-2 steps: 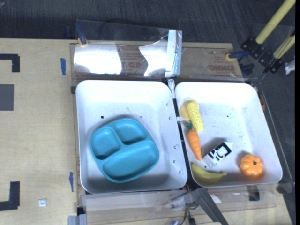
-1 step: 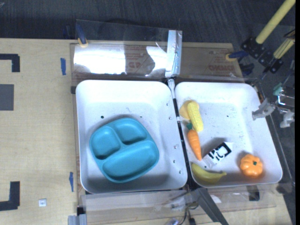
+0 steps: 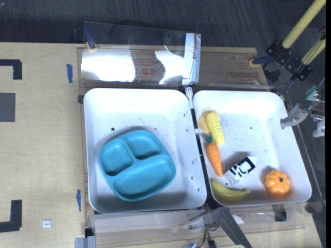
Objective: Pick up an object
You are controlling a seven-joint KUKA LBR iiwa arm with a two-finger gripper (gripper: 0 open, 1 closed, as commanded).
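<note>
at the frame's right edge, where the arm reaches in, a small grey metal piece (image 3: 296, 115) juts over the rim of the right-hand bin, pale and angular, tilted slightly. just behind it, further right, dark blurred parts (image 3: 318, 130) sit against the edge, cut off by the frame. whether either belongs to the arm cannot be told; no grey link or orange band can be made out on them.

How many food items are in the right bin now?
4: corn at the left wall, carrot below it, banana at the near edge, pumpkin in the near right corner. None looks hidden.
</note>
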